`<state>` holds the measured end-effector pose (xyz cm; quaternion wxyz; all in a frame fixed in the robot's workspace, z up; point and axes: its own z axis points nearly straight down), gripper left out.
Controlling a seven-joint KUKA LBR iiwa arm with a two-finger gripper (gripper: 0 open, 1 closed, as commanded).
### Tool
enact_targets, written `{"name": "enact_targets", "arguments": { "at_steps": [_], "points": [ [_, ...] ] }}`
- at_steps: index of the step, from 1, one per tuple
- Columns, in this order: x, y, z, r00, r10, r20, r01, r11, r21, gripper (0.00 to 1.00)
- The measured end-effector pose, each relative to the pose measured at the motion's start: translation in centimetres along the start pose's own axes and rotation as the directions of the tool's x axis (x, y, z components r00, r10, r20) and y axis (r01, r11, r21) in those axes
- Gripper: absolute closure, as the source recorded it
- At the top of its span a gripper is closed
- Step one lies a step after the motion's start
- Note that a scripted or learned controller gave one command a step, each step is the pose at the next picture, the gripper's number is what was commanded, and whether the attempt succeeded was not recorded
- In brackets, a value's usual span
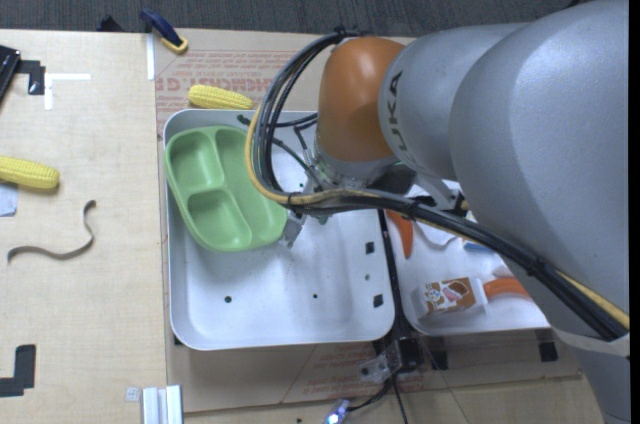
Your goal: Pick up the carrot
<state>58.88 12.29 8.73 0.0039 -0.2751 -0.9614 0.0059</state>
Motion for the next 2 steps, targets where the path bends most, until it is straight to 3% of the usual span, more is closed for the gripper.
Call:
{"name": "enact_targets", "arguments": {
  "at_steps": [1,2],
  "points": [
    [-2.0,-0.1,-0.1,0.965,0.263,0.003,-0.263,0.965,-0.003,0.00],
    [-4.5,0.0,-0.4,0.980,0.197,0.007,-0.197,0.980,-0.008,0.00]
  ]
}}
